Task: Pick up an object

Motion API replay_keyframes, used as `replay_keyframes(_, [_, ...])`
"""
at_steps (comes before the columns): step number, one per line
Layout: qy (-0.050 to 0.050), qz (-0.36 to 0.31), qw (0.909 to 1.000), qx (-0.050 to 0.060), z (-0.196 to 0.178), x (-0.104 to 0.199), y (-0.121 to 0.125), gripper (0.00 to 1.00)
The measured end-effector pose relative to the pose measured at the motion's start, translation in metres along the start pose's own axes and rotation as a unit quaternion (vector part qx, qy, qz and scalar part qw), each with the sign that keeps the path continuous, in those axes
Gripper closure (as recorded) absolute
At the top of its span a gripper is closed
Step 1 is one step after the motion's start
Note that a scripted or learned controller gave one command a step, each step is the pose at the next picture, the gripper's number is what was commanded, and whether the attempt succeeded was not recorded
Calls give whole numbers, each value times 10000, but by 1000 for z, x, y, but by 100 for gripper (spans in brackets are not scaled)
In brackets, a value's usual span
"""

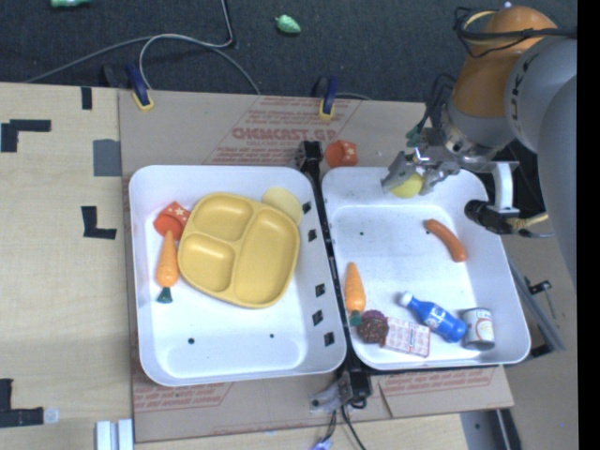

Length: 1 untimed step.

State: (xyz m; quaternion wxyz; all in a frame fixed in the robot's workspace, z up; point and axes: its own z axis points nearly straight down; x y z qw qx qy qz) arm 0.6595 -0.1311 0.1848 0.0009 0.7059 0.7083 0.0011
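My gripper (416,172) hangs over the back left corner of the right bin (497,261), and a small yellow fruit-like object (408,187) sits between its fingers, held just above the bin floor. Lying in the same bin are a brown sausage (445,239), an orange carrot (354,287), a blue bottle (436,317), a small can (480,327), a dark round berry (373,326) and a pink-and-white packet (409,337).
The left bin (225,354) holds a yellow divided plate (239,248), a second carrot (167,262), a red piece (172,218) and a pale yellow item (281,200). A red-orange object (341,153) sits behind the bins. Cables and clamps lie along the bench's far edge.
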Motion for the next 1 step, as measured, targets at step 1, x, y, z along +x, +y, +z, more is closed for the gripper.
replay_keyframes(1, [5,3,10000,18,-4,65,9,100])
